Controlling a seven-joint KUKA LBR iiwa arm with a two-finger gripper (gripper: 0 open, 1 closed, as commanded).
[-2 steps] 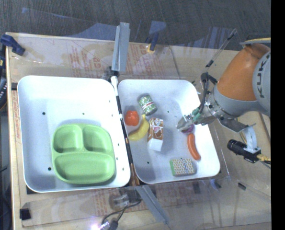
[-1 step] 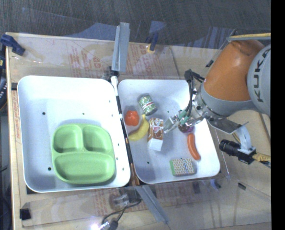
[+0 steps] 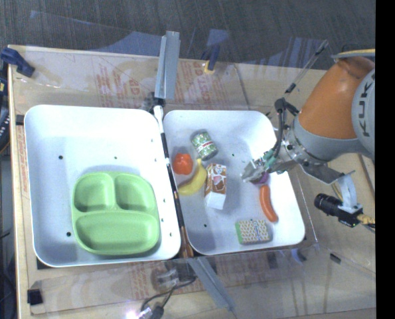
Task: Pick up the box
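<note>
While two shallow white bins sit side by side on the bench, the right white bin [image 3: 287, 228] carries nearly all the loose things, and the small printed carton box [image 3: 216, 186] at its middle serves as the landmark. Nearest the camera, below and to the right of the box, lies one green-rimmed rectangular sponge pad [image 3: 253, 230]. Right of the box lies one orange-red sausage-shaped toy [image 3: 269, 203]. The box itself is one only: a small carton lying flat, brown and red print on its upper part, a white end facing near. One yellow plastic banana [image 3: 194, 181] touches its left side, with one round red tomato toy [image 3: 182, 163] just beyond that. Farther up sits one green-labelled tin can [image 3: 203, 144]. Well to the left, the left white bin [image 3: 44, 121] holds one green three-compartment plastic tray [image 3: 115, 213]. The two-finger gripper [image 3: 257, 172] hangs just right of the box, apart from it; how far its fingers are spread I cannot tell.
</note>
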